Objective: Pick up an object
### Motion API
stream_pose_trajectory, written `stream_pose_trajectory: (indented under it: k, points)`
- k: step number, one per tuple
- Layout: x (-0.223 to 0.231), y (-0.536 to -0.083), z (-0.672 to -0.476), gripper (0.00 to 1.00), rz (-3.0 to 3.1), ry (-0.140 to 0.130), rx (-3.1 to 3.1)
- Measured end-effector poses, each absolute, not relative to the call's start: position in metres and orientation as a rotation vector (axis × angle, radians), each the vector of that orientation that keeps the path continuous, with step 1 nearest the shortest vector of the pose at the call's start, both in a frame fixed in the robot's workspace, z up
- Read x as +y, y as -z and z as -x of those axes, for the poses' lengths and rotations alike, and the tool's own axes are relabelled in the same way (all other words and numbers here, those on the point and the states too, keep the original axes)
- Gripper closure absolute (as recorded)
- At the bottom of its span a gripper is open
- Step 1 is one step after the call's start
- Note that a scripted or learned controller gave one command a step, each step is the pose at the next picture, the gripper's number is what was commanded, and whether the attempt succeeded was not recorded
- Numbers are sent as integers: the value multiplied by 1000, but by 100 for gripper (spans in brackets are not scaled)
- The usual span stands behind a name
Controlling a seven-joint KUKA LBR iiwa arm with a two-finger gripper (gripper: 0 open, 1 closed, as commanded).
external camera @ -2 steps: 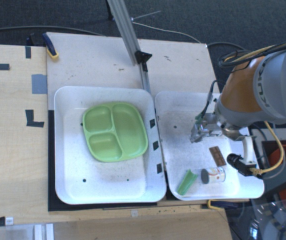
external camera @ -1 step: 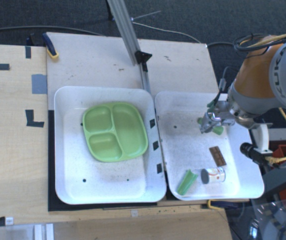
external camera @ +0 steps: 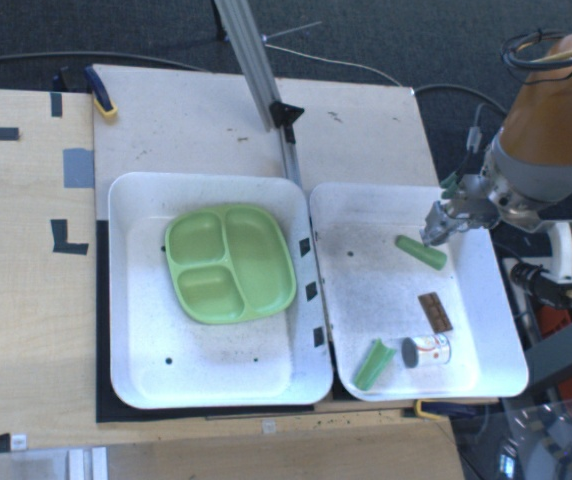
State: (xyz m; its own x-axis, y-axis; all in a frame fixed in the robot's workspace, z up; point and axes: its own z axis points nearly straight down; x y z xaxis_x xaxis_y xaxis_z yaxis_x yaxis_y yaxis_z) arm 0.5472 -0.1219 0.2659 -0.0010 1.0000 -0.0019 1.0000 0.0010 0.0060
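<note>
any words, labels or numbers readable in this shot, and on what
None can be read.
brown flat piece: its surface markings are too small and blurred to make out.
clear capped item: a reddish mark, illegible.
green divided plate, green cylinder, green block: plain, no text visible.

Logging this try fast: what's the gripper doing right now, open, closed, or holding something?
Gripper: cannot be told; it sits low over the right bin, just above the green cylinder, which lies on the bin floor.
</note>
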Motion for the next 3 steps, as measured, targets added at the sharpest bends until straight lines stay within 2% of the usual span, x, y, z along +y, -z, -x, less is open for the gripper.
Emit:
stream_pose_trajectory:
  k: [2,3]
  points:
    - [-12,-264,-567,100,-2215,0,2231]
    - [37,-239,-573,100,-2217,4,2231]
